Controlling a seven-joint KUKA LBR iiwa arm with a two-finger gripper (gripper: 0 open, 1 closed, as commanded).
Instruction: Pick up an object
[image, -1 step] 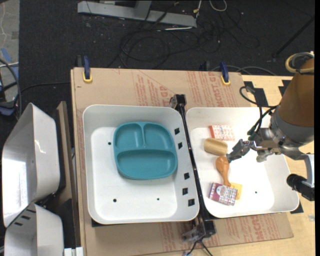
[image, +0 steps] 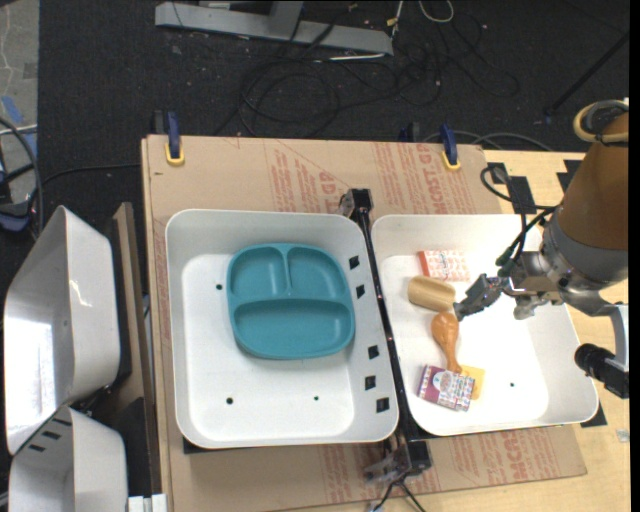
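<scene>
I've got the pincer low in the right bin, just beside the tan cylinder and the wooden spoon, but whether it's open I cannot tell; nothing lifted yet, grasp and raise remain.

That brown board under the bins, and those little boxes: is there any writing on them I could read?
Board: red printed lettering, repeated, upside down, too blurred to read.
Pink box: print too small to read.
Purple box: colourful print, too small to read.
Teal plate: no text.
</scene>
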